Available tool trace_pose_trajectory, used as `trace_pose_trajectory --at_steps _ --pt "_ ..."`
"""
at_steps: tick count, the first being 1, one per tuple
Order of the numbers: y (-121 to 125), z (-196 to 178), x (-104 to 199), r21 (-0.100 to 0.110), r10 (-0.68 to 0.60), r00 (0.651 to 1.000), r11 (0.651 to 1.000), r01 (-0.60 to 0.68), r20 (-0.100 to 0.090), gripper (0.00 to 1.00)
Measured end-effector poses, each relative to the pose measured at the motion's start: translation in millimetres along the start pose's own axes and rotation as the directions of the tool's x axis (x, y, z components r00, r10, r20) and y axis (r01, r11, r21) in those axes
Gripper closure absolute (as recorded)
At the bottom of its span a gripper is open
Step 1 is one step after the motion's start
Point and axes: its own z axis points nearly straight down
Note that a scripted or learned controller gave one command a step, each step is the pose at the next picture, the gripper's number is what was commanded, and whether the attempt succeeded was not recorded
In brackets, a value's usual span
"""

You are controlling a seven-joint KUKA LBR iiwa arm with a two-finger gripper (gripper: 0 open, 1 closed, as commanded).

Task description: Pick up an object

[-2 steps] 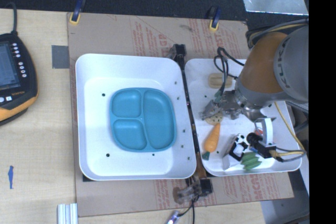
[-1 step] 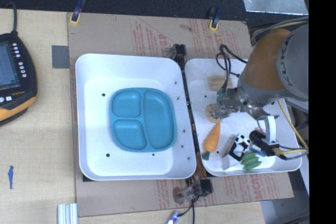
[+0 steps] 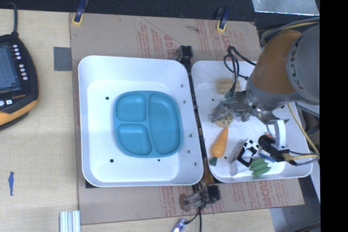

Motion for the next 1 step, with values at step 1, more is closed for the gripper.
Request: trace_pose_trajectory --at_steps 1 --pt "23.3 11.7 -5.2 0.0 0.002 1.0 1.0 -0.002 -0.001 0.0"
